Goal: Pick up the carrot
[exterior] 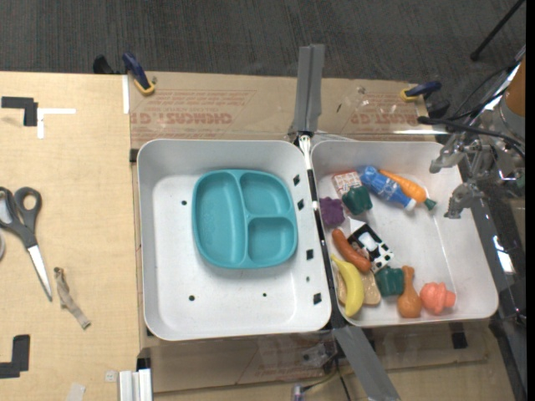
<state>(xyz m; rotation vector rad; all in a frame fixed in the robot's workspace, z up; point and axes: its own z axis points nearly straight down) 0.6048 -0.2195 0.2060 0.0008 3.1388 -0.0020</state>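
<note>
A teal divided plate is seen in the white left bin. In the white right bin, an orange carrot with a green tip lies at one o'clock; a yellow banana, a black-and-white spotted cow and a purple piece are seen. Grey-handled scissors lie on the pale wooden counter.

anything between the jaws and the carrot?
Camera view: just bare white floor of the right bin between the gripper and the carrot; blue bottle sits beyond.

Plate lies in the left bin; carrot near the right bin's back edge; scissors at the desk's left edge.
</note>
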